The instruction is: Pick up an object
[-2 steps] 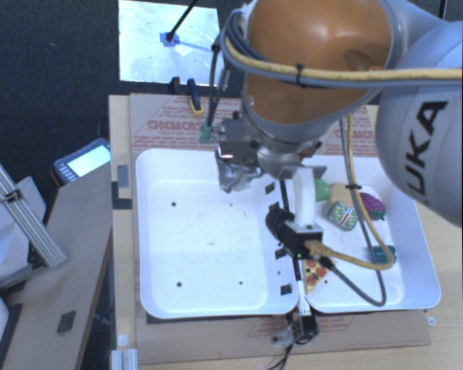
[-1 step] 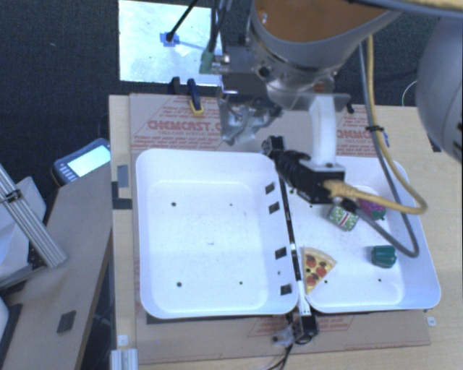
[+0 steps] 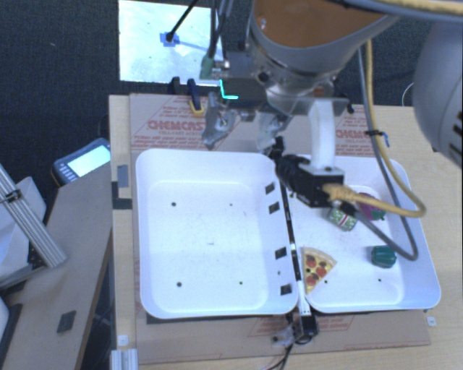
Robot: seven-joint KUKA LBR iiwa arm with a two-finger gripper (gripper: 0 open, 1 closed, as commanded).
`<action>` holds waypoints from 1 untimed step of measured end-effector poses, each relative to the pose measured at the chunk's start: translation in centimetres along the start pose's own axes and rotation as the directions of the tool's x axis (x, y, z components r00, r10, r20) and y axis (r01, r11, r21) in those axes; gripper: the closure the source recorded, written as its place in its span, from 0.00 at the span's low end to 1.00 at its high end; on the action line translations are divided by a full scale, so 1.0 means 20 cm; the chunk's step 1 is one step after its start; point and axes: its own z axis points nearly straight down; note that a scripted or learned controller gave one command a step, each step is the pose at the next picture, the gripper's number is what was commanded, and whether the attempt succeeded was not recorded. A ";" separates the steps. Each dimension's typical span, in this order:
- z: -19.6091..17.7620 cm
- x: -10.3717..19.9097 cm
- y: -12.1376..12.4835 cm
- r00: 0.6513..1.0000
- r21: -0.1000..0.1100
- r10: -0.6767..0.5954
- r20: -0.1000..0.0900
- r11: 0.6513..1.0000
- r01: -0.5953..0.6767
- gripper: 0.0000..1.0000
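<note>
Dark carpet surrounds a pale wooden bench [image 3: 123, 238], and on it sit two shallow white bins side by side over a sheet of printed cardboard [image 3: 173, 124]. Left bin [image 3: 202, 231] fills the middle of the frame, its floor showing just a few dark dots. Right bin [image 3: 405, 289] takes the lower right, and that's where the action could be: a toy pizza slice [image 3: 316, 267] lies near the dividing rim at the bottom, a small green object [image 3: 383, 256] rests further right, well apart from the slice, and up nearer the middle a little green-and-white block [image 3: 343, 219] sits just beside something purple [image 3: 370, 209], partly hidden by a yellow cable [image 3: 383, 206].

Up top, the big grey arm with its orange band [image 3: 318, 22] swings in from the upper right. Its gripper [image 3: 217, 130] hangs at the upper middle, over the back rim of the left bin, above the cardboard. Metal fingers [image 3: 213, 128] point down, but whether they are spread or pressed together cannot be told from this angle. Nothing is seen between them. All the objects lie on the right bin's floor, well away from the gripper.

A small device with a lit screen [image 3: 81, 162] sits at the left edge.
</note>
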 end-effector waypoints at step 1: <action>-0.06 0.00 0.00 1.000 -0.002 -0.003 -0.002 1.000 0.003 1.00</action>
